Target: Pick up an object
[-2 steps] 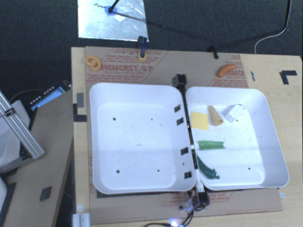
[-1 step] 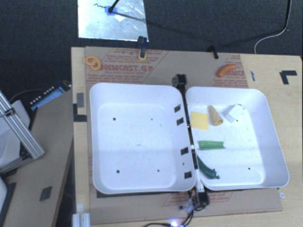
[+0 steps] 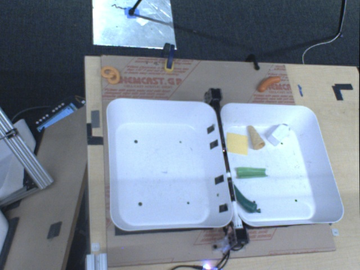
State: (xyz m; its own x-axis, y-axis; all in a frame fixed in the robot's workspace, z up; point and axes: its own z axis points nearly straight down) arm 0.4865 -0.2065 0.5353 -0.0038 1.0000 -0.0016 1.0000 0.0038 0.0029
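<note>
Nearest you, low in the right bin [image 3: 323, 167], lies a dark green curved piece [image 3: 246, 200], close against the divider wall. Just above it sits a lighter green pod [image 3: 251, 172], lying flat and apart from its neighbours, so I'd judge it the easiest pick. Come straight down over its middle and close across its narrow width, keeping clear of the divider. Higher up you have a yellow square [image 3: 237, 144] touching or nearly touching a tan cone [image 3: 256, 138], and a small white block [image 3: 277, 134] just to the cone's right (pale on pale, its edges are hard to read). The left bin [image 3: 163, 167] shows just its floor marks. As for the gripper, you cannot tell its state from this frame. Outside the bins, an orange piece [image 3: 268, 84] rests on the board at upper right, a ring [image 3: 111, 75] at upper left.
</note>
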